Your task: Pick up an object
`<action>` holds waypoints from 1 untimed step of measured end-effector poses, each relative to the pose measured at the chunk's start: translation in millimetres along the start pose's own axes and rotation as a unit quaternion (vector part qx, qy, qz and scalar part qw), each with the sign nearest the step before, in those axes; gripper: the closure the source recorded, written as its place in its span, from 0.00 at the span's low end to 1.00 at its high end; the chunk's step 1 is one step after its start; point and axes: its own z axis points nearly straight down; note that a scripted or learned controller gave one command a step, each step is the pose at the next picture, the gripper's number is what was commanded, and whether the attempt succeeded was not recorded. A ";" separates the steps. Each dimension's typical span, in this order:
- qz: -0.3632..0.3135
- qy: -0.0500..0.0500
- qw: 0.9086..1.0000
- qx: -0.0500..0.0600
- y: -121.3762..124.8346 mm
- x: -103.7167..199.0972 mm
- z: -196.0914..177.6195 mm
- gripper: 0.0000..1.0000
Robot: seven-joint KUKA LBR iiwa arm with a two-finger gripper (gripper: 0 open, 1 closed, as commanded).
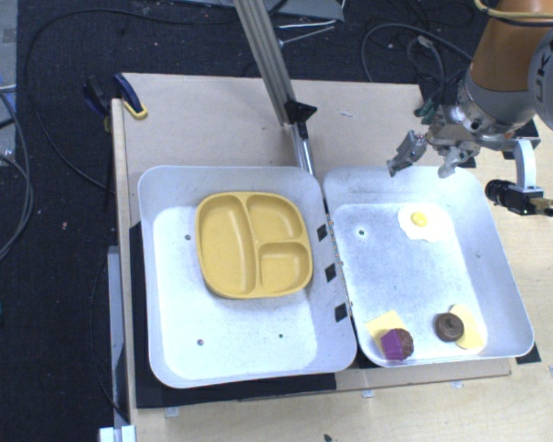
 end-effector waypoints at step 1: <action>0.001 0.000 1.000 0.002 -2.7 -10.1 54.0 0.00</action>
